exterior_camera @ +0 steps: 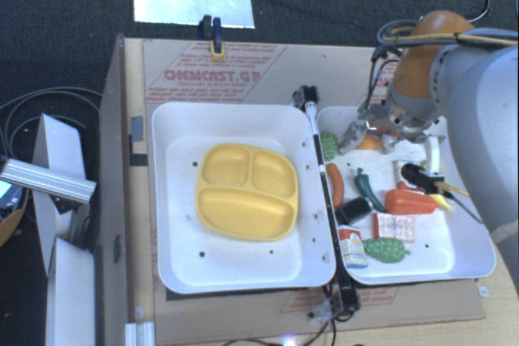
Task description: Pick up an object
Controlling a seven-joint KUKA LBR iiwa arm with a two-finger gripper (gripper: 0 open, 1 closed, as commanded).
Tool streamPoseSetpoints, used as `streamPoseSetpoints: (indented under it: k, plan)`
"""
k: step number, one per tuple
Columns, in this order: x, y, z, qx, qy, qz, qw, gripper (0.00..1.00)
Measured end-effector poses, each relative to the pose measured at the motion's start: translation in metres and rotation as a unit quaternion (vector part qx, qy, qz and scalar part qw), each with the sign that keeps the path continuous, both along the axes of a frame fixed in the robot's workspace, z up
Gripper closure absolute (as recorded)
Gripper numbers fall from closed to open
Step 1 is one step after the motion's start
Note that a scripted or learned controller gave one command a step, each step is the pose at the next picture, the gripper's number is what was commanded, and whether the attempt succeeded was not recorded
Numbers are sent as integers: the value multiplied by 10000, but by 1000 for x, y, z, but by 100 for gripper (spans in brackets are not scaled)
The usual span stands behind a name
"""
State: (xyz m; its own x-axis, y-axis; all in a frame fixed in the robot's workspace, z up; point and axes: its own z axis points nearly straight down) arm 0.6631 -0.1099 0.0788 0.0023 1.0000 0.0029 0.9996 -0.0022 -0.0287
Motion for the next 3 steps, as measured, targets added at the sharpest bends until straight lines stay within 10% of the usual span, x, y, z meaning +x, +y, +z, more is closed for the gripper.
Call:
streamPoseSetpoints:
  k: [1,2,3]
  plan:
    - [0,-4,5,10,-12,6,10000,0]
    - [-2,-4,11,13,51,30,10000,100]
    - [-1,-4,11,6,28,32,10000,0]
